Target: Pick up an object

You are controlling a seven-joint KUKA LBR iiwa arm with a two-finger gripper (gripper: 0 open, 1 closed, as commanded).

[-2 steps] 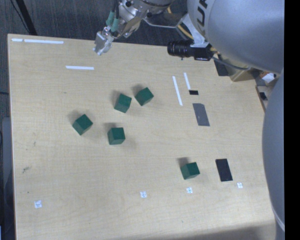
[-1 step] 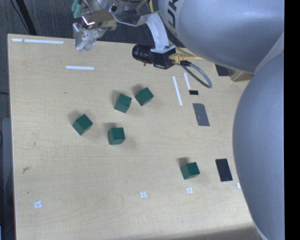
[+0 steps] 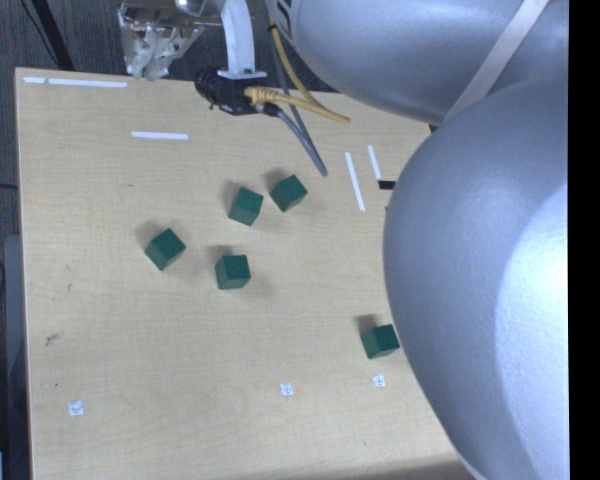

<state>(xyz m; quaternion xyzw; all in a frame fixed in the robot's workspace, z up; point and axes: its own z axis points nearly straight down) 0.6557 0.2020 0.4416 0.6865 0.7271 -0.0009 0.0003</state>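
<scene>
Camera view gives you five small green cubes (image 3: 246, 206) with matte faces on the pale wood-grain surface (image 3: 100, 348): four clustered around frame centre, one alone at lower right beside the smooth grey arm (image 3: 480, 218). Your claw (image 3: 155, 43) sits at upper left, past the surface's edge; you cannot tell its state.
</scene>
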